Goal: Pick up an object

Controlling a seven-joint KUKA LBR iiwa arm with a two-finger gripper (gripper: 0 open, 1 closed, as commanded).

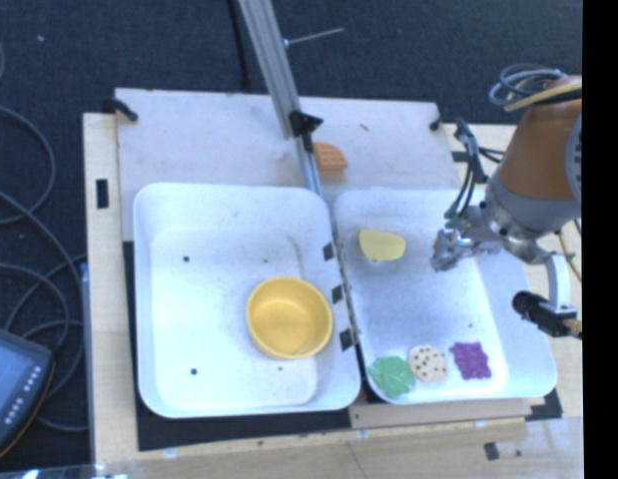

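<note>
While the arm (543, 163) leans in from the right, grey with that orange band on it, the tool (444, 252) hangs over the upper middle of the right bin (508, 367). Honestly I can't tell how the tool is set from this angle, it's just a small grey blob at the end of the wrist, and nothing visible sits in it.

Closest thing to it is a pale yellow piece (381, 244), lying flat in the upper left part of the right bin, just beside the tool on its left but apart from it as far as I can see. Down along the near edge of that same bin there's a little row: a green piece (391, 375) in the corner, a round cookie-looking thing with dark dots (426, 363) touching or nearly touching it, and a purple piece (471, 359) a bit further right. All three are well away from the tool.

Left bin (179, 367) has a yellow bowl (289, 316), upright, sitting toward its right side near the divide between the bins.

Also an orange object (329, 158) on the worktop (209, 133) behind the bins, right by the slanted metal rail (274, 58).
</note>
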